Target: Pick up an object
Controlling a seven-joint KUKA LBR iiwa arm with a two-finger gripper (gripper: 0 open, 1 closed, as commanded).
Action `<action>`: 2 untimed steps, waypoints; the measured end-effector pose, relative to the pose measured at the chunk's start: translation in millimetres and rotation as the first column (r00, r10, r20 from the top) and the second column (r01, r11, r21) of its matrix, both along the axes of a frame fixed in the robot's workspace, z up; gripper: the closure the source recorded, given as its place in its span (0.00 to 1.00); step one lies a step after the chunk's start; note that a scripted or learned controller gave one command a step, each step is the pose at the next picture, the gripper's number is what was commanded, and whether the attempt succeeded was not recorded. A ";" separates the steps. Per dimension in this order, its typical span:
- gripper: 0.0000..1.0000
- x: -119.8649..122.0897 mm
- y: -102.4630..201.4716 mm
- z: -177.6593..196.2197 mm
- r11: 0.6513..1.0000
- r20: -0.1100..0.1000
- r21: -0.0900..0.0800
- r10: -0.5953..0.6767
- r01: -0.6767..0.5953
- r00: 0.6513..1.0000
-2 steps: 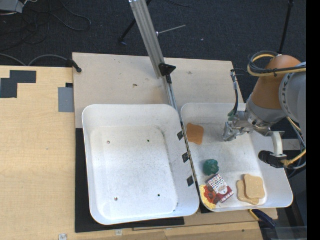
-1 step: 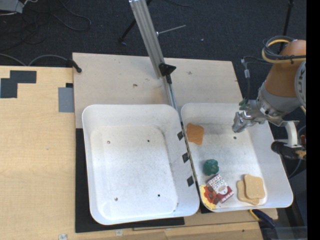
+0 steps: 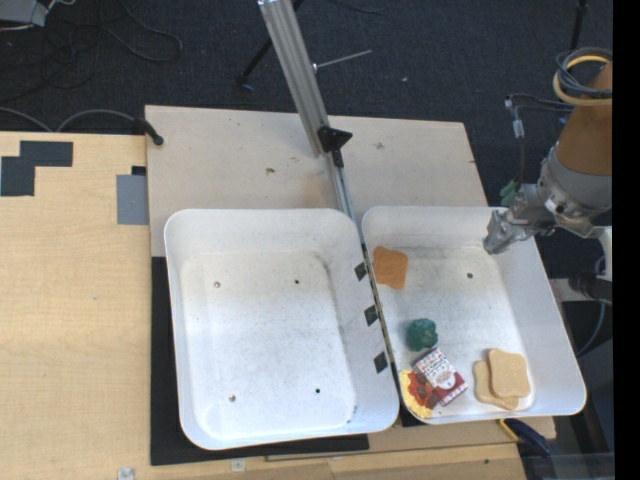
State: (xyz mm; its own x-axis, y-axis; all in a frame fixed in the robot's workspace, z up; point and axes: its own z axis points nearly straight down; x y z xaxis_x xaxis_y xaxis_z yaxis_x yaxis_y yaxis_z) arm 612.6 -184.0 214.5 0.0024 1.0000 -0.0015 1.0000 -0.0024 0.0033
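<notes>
The right bin (image 3: 470,268) holds an orange-brown sponge-like block (image 3: 390,267) near its left wall, a small green lump (image 3: 422,333), a red and white printed packet (image 3: 436,378) over something yellow, and two tan bread-shaped pieces (image 3: 504,377) at the front right. My gripper (image 3: 499,238) hangs over the bin's far right corner, well away from all of them. Nothing shows between its fingers.
The left bin (image 3: 262,318) lies beside the right one, with black clips (image 3: 370,313) along the shared wall. A slanted aluminium post (image 3: 300,73) rises behind the bins. A wooden table (image 3: 70,298) lies to the left.
</notes>
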 end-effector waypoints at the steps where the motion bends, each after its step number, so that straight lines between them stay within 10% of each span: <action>1: 1.00 4.6 1.3 43.7 1.000 0.000 0.001 0.004 -0.004 1.000; 2: 1.00 -16.0 45.3 34.6 1.000 -0.008 0.004 0.006 -0.006 1.000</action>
State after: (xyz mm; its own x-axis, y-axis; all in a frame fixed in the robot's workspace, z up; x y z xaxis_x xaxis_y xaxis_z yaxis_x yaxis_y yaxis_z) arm 596.6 -138.8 249.1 -0.0032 1.0000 0.0025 1.0000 0.0032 -0.0042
